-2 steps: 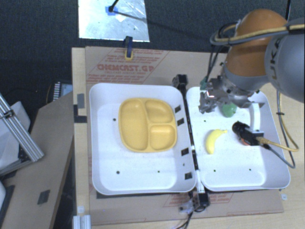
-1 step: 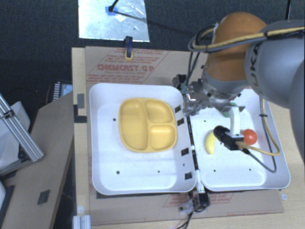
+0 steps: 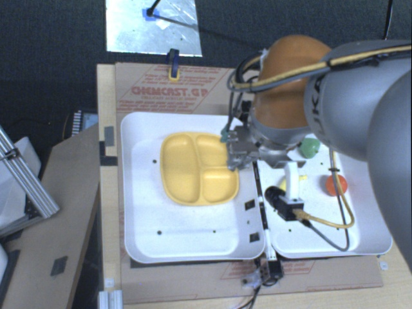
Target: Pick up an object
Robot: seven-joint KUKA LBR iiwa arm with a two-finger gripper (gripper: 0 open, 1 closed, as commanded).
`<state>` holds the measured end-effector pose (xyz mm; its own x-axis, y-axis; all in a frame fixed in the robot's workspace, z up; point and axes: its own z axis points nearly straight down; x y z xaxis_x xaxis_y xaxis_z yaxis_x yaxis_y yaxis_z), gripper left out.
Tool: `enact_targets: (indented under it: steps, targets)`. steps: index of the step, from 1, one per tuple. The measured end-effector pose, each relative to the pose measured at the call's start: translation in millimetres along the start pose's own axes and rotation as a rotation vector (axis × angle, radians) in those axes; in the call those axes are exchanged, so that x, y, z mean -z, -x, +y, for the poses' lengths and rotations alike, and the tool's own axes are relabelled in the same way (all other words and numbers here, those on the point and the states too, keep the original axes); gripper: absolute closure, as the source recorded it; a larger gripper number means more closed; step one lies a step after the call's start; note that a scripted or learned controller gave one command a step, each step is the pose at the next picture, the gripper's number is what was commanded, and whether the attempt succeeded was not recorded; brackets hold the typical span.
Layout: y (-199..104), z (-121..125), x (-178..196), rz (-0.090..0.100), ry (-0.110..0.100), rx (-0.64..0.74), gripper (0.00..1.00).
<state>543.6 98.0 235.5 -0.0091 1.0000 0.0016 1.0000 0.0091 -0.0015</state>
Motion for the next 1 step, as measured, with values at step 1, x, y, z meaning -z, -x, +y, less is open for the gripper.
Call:
enact_targets:
  steps: [1]
  targets:
    - [2.7, 1.0, 0.7, -0.001, 0.002, -0.006, 0.00]
